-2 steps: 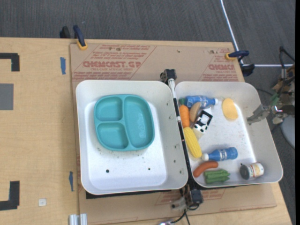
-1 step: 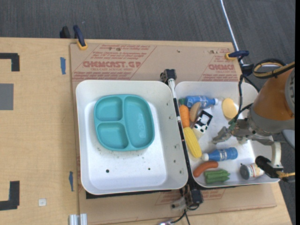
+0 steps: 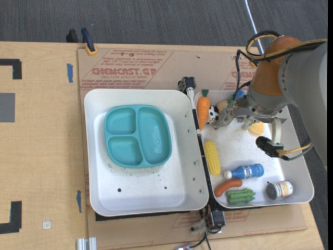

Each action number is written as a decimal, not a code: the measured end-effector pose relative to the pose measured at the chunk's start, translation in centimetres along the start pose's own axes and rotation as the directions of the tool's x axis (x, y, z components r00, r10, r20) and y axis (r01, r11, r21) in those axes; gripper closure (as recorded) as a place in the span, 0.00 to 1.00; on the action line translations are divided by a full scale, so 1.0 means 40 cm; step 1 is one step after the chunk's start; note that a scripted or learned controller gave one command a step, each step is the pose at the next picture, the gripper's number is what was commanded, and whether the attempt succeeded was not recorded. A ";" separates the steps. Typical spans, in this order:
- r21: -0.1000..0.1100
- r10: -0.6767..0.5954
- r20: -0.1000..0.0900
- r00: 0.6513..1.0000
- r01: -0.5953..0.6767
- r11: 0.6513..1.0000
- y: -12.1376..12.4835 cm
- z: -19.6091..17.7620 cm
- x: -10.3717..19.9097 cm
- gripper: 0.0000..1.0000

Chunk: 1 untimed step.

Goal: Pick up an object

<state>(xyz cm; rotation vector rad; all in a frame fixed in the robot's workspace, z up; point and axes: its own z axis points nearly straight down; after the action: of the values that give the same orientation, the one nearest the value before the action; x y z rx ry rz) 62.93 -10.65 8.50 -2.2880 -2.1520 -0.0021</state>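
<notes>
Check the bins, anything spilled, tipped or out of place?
Nothing spilled or broken. The teal divided plate lies flat in the left bin. In the right bin, the blue bottle and small jar lie on their sides, and the toy food is scattered loosely near the corn, normal for a pick bin.

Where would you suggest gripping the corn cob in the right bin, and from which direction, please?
Probably across the middle of the corn cob, coming straight down from above. It lies flat with its long axis running along the bin's left wall, so the fingers should close across its narrow width; the wall side looks tight, while the bottle and sausage lie clear of its middle.
</notes>
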 end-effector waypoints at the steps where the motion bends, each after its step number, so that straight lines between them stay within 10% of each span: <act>1: 0.001 0.085 -0.005 0.996 -0.085 0.996 -0.068 -0.021 -0.231 0.00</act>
<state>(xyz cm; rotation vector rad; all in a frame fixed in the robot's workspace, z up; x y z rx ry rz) 59.64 -19.70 9.33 -2.3744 -2.0501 -0.0066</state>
